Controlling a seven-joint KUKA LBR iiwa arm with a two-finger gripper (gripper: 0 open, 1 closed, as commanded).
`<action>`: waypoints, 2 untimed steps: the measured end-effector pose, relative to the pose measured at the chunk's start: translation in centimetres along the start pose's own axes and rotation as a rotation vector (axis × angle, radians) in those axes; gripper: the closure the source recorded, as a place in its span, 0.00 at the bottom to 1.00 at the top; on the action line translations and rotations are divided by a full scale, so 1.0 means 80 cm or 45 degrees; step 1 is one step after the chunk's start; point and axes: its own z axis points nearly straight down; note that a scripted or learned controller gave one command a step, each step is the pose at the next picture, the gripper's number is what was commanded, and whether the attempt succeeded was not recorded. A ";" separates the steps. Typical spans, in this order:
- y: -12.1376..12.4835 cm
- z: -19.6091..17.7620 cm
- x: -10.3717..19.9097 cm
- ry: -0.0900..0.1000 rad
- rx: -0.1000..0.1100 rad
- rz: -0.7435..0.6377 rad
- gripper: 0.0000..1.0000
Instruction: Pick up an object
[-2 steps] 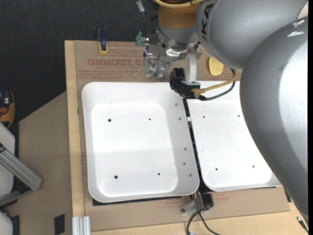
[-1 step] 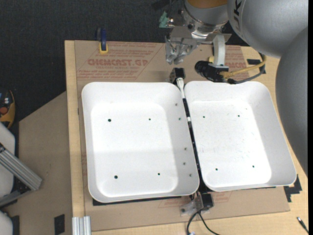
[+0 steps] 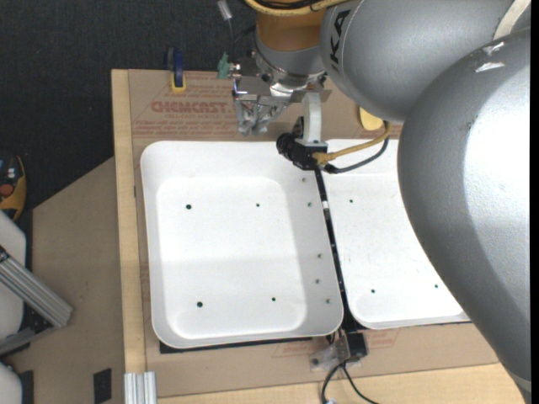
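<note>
- Gripper [image 3: 259, 113] hangs over the cardboard sheet [image 3: 126, 225], just beyond the far rim of the left bin [image 3: 148, 165] – not over the bin floor.
- Whether it is released or clenched I cannot tell; the tool is small and cluttered from this angle, and nothing can be seen held in it.
- Candidate to pick: a small tan shape [image 3: 370, 119] peeks out beside the arm [image 3: 438, 66], near the far rim of the right bin [image 3: 379, 251]. It may be an object, though most of it is hidden and its long axis cannot be read.
- From the gripper that shape lies toward the view's right, at about the same depth – so the next move probably calls for a sideways shift before any descent.
- Task looks barely begun.
</note>
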 end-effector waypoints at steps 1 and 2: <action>0.002 -0.067 -0.053 -0.002 -0.019 0.011 1.00; 0.000 0.057 0.004 -0.002 0.003 0.002 1.00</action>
